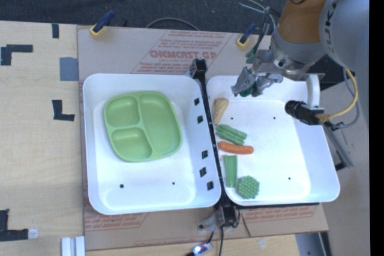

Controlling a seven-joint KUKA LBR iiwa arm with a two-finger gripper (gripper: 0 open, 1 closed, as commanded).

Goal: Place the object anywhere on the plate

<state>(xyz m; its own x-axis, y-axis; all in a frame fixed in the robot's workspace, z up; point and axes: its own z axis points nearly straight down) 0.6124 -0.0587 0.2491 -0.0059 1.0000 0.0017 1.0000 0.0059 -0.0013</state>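
Green plate [143,126] with three compartments, one long on its right side and two smaller on its left, lying flat and slightly turned in the left white bin, toward that bin's upper half, nothing on it. In the right bin, along its left wall, a loose cluster of toy foods: pale tan cone-like piece [220,108] uppermost, touching the divider; green pod-like piece [231,133] slanted just below it; orange carrot [236,148] lying crosswise beneath, just beside the pod; straight green stick [230,169] upright below the carrot; round, bumpy green broccoli-like piece [248,187] just beside the stick's lower end.
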